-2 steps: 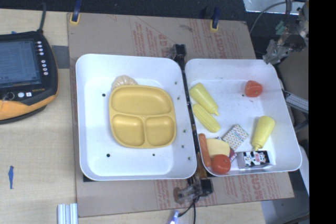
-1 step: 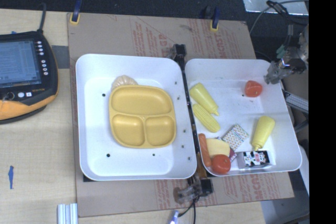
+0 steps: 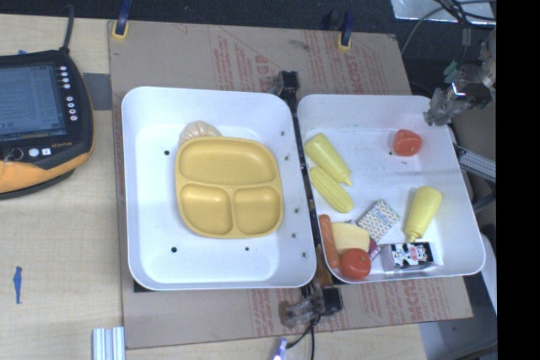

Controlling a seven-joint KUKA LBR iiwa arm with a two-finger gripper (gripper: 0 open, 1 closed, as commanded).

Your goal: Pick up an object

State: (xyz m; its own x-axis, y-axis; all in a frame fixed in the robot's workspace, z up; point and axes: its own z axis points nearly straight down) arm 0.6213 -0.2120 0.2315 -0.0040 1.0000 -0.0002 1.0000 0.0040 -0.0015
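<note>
Hovering by the right bin (image 3: 469, 206), the end effector (image 3: 442, 109) hides its finger state; cardboard (image 3: 253, 63) print unreadable.

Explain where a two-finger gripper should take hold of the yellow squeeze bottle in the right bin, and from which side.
Grip the yellow squeeze bottle across its middle, coming straight down from above. It lies flat on the right bin floor, tilted slightly off vertical in the camera view, with bare floor along both long sides. The fingers would likely best close across its narrow width.
</note>
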